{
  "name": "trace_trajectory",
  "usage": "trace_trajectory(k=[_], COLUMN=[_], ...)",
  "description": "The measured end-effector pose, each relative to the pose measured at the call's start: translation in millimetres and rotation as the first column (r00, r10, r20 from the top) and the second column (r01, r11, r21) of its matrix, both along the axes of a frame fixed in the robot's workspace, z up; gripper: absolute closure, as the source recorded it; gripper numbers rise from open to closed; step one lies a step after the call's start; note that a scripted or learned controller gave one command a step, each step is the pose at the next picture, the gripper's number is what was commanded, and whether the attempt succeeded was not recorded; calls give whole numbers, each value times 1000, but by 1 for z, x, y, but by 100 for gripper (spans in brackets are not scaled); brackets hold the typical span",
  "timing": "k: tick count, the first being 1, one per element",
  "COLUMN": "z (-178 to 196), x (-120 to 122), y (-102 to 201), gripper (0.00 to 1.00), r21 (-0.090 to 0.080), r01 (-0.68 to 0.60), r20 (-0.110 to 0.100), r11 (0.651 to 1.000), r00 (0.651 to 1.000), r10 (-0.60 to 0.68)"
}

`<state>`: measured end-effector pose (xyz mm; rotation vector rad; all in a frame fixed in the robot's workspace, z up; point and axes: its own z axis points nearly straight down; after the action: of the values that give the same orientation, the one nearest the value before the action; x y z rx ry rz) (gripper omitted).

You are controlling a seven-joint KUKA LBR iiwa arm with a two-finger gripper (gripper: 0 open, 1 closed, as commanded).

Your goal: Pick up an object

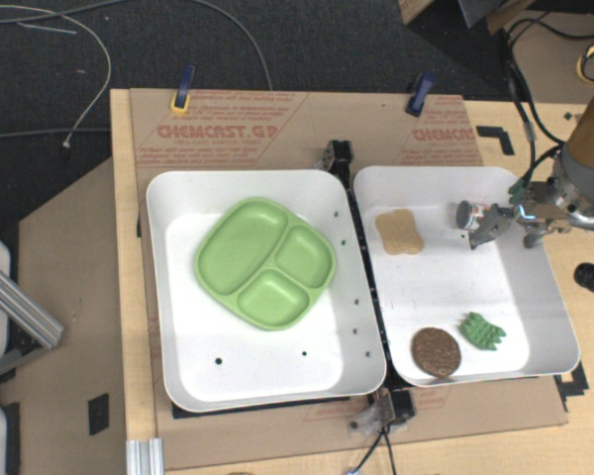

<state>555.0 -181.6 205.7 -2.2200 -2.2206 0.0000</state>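
Two shallow white bins side by side on the desk [139, 265]: left bin [178, 364] at frame centre-left, right bin [535, 295] at centre-right. In the left bin, a green divided plate [265, 262], three compartments, lying flat near the middle. In the right bin, three candidates for picking: a tan bread-like slice [399, 232] in the upper left part, a round brown patty [436, 351] near the lower edge, and a small green leafy piece [482, 332] just right of the patty, close but apart from it. Grey arm [584, 166] entering from the right edge of the frame, gripper [480, 222] poised over the upper middle of the right bin, right of the bread-like slice and well above the other two in the frame. Fingers too blurred and foreshortened to read: cannot tell how far apart, and nothing visibly held between them. By judgement, still the approach step, no grasp made. Nearest target likely the bread-like slice, a short shift toward the left of the frame away. Next move calls for centring over one item, dropping to the bin floor, and closing squarely; flat, thin things like the slice and patty probably hard to get under, the leafy piece perhaps easier to pinch.
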Motion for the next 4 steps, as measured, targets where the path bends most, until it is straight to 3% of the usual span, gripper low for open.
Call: trace_trajectory(k=[2,3,4], z=[-113,-121,-110], x=[-1,-1,0], y=[12,13,13], gripper=[0,0,100], r21=[3,1,1], r01=[1,0,0], r20=[-7,-3,0], r11=[1000,1000,1000], r00=[1000,1000,1000], r10=[-1,0,0])
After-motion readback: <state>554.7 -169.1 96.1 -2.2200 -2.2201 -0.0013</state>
